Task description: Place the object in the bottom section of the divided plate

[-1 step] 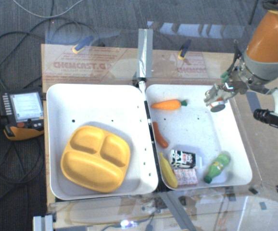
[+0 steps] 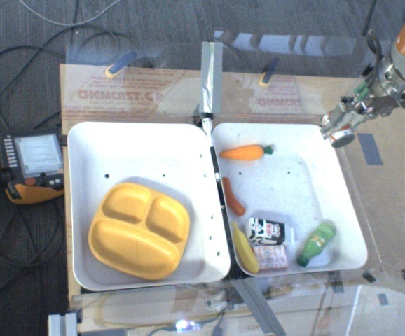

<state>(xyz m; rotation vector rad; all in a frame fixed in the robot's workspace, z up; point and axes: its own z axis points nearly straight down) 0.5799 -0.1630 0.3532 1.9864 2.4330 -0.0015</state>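
A yellow divided plate [image 2: 139, 229] lies in the left bin [image 2: 104, 142], toward its near side, with two small sections at the back and one large section at the front. The right bin [image 2: 307, 166] holds a carrot [image 2: 243, 152], a thin orange-red sausage [image 2: 232, 196], a banana [image 2: 244, 249], a black-and-white carton [image 2: 266, 231], a pink packet [image 2: 272, 258] and a green bottle [image 2: 317, 243]. My gripper [image 2: 337, 129] hangs above the right bin's far right corner, apart from all of these, with nothing seen between its fingers.
Cardboard covers the bench behind the bins, with a metal strip [image 2: 210, 82] standing upright between them. A device with a screen [image 2: 33, 156] and cables lie on the floor to the left.
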